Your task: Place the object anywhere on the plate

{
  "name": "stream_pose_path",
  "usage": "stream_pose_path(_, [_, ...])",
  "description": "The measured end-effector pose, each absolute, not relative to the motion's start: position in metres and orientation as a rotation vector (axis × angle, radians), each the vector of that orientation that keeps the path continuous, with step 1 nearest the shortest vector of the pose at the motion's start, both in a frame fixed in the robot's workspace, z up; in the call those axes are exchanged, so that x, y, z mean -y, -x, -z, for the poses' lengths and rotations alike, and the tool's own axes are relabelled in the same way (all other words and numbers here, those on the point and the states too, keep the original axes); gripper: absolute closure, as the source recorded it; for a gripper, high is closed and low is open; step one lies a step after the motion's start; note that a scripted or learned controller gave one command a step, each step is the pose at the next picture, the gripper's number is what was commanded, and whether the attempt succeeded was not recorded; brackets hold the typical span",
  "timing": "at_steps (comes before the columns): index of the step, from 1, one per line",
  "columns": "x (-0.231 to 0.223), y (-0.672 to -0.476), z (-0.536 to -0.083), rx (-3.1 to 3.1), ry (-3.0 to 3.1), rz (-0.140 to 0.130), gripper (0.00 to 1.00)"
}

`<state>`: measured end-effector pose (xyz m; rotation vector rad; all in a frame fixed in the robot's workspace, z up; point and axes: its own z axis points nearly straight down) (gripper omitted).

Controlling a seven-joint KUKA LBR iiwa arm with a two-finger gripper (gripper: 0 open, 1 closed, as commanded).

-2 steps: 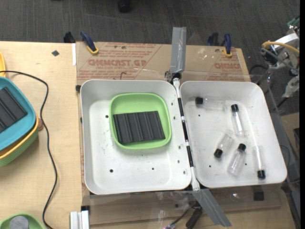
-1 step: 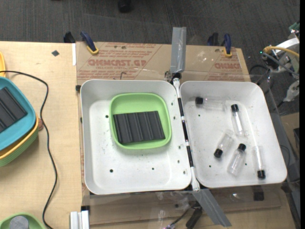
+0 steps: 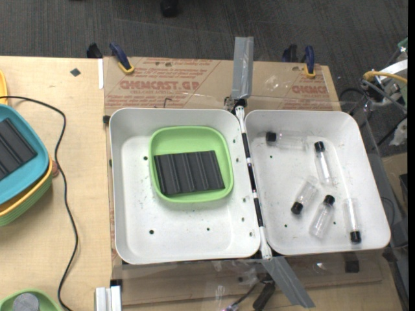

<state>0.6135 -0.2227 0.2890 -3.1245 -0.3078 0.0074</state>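
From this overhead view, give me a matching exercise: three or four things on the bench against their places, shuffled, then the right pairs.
Things:
1. green plate
2. clear vials
3. blue tray
4. black ribbed pad

Places:
A. scattered in the right bin
B. lying on the green plate
C. in the left bin
D. on the wooden bench, at the view's left edge

Pairs: 1-C, 2-A, 3-D, 4-B

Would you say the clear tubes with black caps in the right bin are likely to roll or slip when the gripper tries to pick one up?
Probably. The clear tubes look round and smooth, so a nudge may roll them across the right bin. They lie flat at varied angles, and glossy walls may slip between fingers.
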Motion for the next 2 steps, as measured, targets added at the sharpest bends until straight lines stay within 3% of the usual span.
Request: stream_pose_path(2, [0.223,-0.587,-0.285,0.305,3.125,-0.007,0.0])
